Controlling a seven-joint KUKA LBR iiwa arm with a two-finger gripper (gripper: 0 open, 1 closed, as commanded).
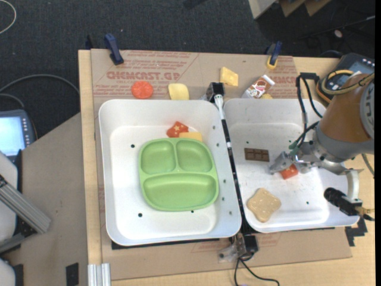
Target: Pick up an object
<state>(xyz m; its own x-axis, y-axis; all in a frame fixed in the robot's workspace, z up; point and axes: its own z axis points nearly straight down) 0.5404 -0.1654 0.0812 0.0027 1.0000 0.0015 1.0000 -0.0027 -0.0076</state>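
In the right bin (309, 119) lie a brown chocolate bar (257, 154), a tan toast slice (264, 204) and a small red-orange block (290, 172). My gripper (281, 164) hangs low over the middle of this bin, reaching in from the right. The red-orange block sits right against its lower side, partly tucked under it. Whether the block is gripped is not visible. The chocolate bar lies just left of the gripper and apart from it. The toast is nearer the front edge.
The left bin (119, 159) holds a green divided plate (177, 173), with a red piece (177, 129) and a yellow piece (191, 136) behind it. Behind the bins lie an orange disc (142, 89), yellow items (178, 91) and a packet (259, 87).
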